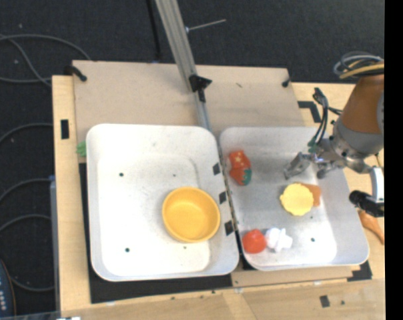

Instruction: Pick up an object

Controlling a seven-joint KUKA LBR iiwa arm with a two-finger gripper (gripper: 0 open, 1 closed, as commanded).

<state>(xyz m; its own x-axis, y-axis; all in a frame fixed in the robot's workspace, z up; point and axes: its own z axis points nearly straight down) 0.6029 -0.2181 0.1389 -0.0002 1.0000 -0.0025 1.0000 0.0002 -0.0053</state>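
Observation:
The right bin (335, 245) holds several small objects. A red object with a green end (239, 167) lies near its left wall. A yellow round object (296, 200) rests in the middle with an orange piece (313, 193) against its right side. A red ball (253, 241) and a white object (278, 239) sit together near the front wall. My gripper (309, 169) hovers over the right bin's back half, just above and behind the yellow object. Its fingers are spread open with nothing between them.
A yellow bowl (191, 214) stands in the left bin (121, 152), near the wall shared with the right bin. A slanted metal pole (178, 39) rises behind the bins. Cables lie on the dark floor at the left.

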